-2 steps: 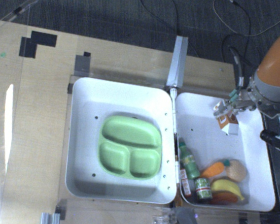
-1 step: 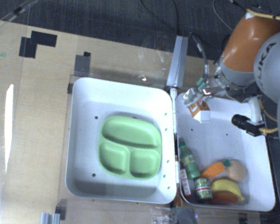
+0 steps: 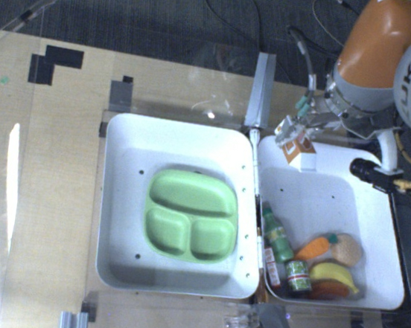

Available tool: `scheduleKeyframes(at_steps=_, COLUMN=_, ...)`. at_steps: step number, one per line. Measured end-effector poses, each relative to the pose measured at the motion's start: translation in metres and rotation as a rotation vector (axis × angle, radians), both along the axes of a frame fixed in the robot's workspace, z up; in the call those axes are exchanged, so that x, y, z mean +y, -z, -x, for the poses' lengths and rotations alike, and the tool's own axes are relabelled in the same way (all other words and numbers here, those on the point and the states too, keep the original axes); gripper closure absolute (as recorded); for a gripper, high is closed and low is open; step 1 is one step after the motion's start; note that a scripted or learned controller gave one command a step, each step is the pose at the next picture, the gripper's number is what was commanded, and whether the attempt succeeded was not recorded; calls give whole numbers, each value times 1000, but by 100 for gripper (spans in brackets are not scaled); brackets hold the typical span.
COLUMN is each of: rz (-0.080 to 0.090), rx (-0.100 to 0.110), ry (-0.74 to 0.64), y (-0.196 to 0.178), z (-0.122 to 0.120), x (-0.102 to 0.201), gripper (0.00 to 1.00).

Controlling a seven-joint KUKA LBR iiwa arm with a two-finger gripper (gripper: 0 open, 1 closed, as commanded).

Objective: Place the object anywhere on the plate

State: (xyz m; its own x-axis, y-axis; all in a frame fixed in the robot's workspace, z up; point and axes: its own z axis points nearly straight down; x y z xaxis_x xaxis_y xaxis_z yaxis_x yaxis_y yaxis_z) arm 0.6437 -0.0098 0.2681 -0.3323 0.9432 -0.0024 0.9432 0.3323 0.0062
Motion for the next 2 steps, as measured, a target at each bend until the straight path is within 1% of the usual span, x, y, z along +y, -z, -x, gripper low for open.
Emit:
scheduleKeyframes(at_steps=1, rz=0, rx=6, ry=-173, y=38, z=40, x=58, gripper=100)
scheduleKeyframes(at_steps=2, rz=1, rx=2, ry=-295, y=-4, z=-1, x=55, gripper=100)
